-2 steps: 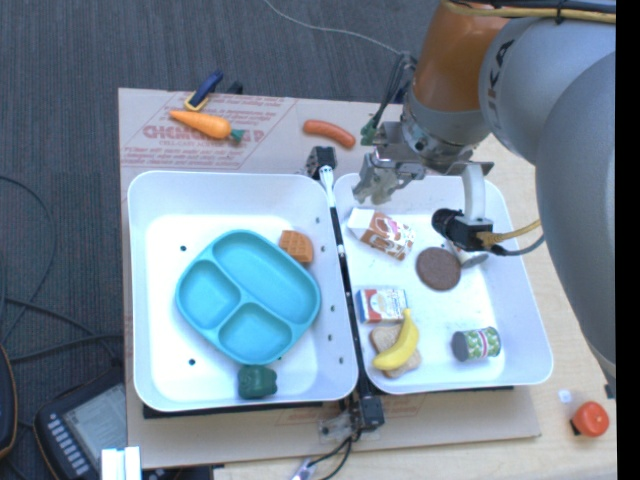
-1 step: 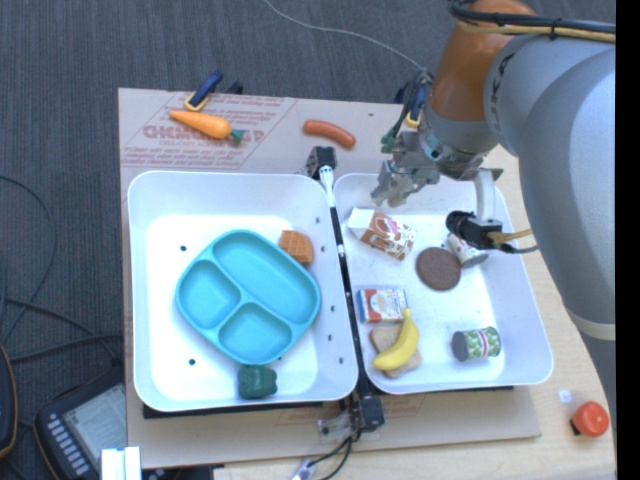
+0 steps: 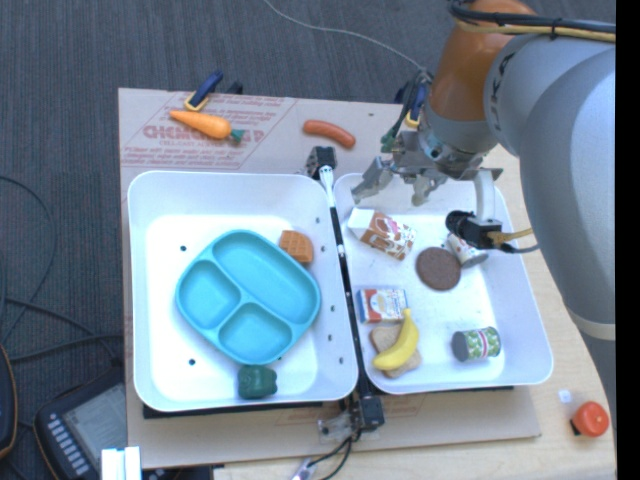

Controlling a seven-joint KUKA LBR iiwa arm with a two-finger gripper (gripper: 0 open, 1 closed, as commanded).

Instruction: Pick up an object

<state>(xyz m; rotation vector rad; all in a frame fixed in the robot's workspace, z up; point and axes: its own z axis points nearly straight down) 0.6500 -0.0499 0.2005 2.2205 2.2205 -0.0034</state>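
My gripper hangs over the far left corner of the right bin, open, with nothing between its fingers. Just in front of it lies a small brown and white carton. Further along the same bin are a brown round cookie, a small red and white box, a banana resting on a slice of bread, and a green can on its side.
The left bin holds a blue divided plate, a brown chunk and a green vegetable. On the board behind the bins lie a carrot, a sausage and a blue and yellow tool. An orange object sits at the front right.
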